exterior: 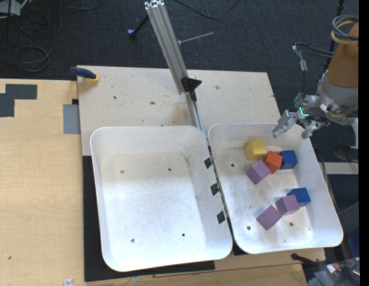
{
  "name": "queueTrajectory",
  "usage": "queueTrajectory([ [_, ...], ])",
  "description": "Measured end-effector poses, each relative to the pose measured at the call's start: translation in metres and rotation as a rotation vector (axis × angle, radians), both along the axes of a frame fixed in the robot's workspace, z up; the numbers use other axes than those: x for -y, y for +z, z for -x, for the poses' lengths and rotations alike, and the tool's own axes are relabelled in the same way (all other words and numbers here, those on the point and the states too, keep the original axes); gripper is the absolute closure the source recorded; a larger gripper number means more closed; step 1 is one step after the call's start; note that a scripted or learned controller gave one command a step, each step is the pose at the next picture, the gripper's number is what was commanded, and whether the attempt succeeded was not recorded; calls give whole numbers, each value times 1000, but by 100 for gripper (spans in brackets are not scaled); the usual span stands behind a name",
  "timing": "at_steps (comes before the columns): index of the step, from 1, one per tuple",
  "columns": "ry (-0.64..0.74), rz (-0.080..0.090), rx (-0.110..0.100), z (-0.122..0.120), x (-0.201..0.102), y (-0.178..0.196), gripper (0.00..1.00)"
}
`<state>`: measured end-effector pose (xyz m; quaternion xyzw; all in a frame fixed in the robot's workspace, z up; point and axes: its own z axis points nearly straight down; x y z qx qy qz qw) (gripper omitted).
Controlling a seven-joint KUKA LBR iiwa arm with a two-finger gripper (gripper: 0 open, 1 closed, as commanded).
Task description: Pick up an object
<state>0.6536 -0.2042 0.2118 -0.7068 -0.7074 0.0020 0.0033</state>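
The right bin (327, 204) holds several small blocks. A yellow block (255, 149), an orange block (273, 160), a blue block (288, 159) and a purple block (259, 172) cluster near its far side. Another blue block (299, 196) and two purple blocks (287, 205) (269, 217) lie closer to the front. My gripper (295, 126) hovers over the bin's far right rim, above and to the right of the yellow block. Its two fingers stand spread apart with nothing between them.
The left bin (148, 195) sits beside the right one, with black clips along the shared edge. A slanted aluminium bar (169, 40) rises behind the bins. A blue and yellow clamp (84, 74) rests at the bench's far left corner.
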Motion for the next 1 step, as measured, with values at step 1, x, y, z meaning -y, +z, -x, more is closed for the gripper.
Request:
queueTrajectory([
  [1,3,2,4,-1,0,3,0],
])
